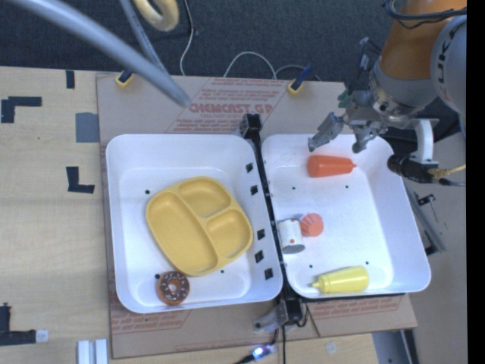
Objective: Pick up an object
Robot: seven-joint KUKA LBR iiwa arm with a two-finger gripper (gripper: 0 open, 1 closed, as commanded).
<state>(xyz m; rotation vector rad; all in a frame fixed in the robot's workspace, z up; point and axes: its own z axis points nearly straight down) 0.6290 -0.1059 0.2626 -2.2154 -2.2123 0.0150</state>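
from the one camera above the bench, take the black divider [261, 196] between the two white bins as the marker. just right of it, touching or nearly touching it about halfway down, lies a small white cylinder [290, 233], and a little orange scalloped piece [311, 224] sits against that cylinder's far side. further from the divider and toward the back of the right bin [394, 226] lies an orange carrot-shaped toy [330, 166], on its side with its tip pointing away from the divider. toward the front of that same bin, well right of the divider, a yellow mustard bottle [342, 280] lies flat near the front wall. left of the divider, the left bin [125, 203] holds a yellow sectioned plate [198, 224] around its middle, and a chocolate doughnut [173, 287] rests just in front of the plate, close to the bin's front corner. the arm [420, 44], grey with its orange band, comes in from the right and hangs over the back of the right bin. its gripper [345, 133] hovers above the back rim, just behind the carrot and apart from it; the two fingers [324, 134] are spread wide with nothing between them.
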